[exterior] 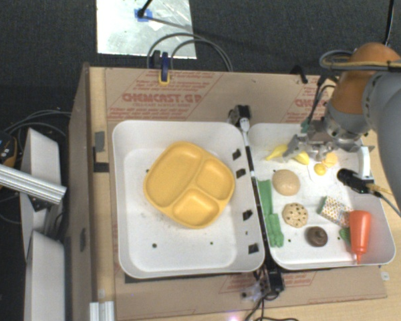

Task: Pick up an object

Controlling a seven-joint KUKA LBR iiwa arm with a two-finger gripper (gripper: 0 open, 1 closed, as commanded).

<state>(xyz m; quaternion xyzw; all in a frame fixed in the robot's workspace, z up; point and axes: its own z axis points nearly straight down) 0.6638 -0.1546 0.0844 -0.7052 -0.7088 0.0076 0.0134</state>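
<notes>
Nothing lifted yet: gripper (312, 146) low in right bin (387, 249) among yellow pieces (324, 162); open or closed, cannot tell. Grasp and lift remain.

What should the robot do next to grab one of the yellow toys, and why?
Probably lower the end effector a little, straight down. It sits at the back of the right bin, right above a cluster of yellow pieces, with a yellow banana-like piece just to its left. Nothing shows between its fingers, so a short drop onto the pieces seems the sensible step.
</notes>
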